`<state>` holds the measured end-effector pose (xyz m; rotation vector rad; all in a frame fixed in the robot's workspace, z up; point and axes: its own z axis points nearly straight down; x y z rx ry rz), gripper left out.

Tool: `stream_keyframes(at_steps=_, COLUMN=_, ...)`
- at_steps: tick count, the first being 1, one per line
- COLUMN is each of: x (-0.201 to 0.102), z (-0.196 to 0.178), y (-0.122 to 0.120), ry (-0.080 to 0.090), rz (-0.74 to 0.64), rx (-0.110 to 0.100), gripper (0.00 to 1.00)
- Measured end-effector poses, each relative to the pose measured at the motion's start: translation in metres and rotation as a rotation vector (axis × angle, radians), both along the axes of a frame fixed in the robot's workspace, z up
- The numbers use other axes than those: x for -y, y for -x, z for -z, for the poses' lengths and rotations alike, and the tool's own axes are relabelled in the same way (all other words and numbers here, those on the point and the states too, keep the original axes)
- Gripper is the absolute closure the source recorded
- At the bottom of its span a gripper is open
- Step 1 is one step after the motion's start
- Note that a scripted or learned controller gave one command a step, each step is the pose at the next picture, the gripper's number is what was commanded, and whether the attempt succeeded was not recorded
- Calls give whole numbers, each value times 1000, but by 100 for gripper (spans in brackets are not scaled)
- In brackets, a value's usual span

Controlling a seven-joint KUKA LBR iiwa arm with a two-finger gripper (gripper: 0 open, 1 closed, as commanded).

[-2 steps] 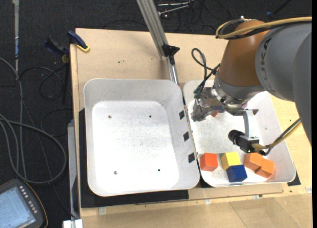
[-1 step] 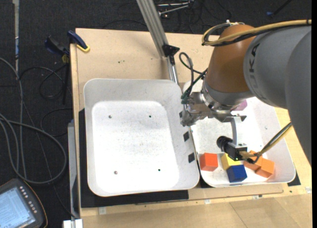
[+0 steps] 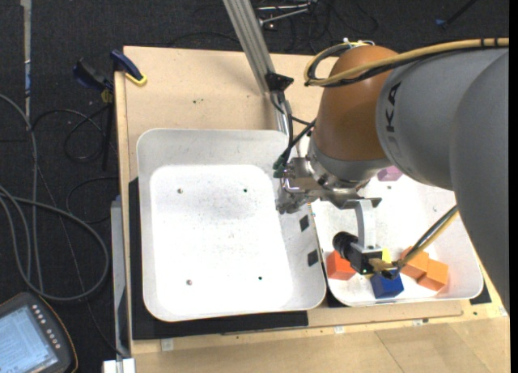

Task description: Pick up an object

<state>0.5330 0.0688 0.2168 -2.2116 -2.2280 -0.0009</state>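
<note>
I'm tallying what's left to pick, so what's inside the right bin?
In the right bin: an orange block, a blue block, more orange pieces and a pink sliver. The arm covers the bin's far half.

Wide open on the left: the left bin (image 3: 210,226) shows a bare white floor across the middle-left of the frame, free from wall to wall, with crowding at its right wall where the arm (image 3: 437,112) hangs over the seam between the bins. On the right it's tight: the arm covers the upper part of the right bin (image 3: 405,299), and along its lower edge an orange block (image 3: 340,267), a blue block (image 3: 388,285) and a second orange block (image 3: 429,273) sit close together. Up top, a slanted metal pole (image 3: 243,23) cuts down from the top centre to the left bin's back right corner.
</note>
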Motion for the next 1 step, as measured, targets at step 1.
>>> stream_keyframes(at_steps=1, x=3, z=0, y=-1, ry=2, rz=7, rx=1, gripper=0)
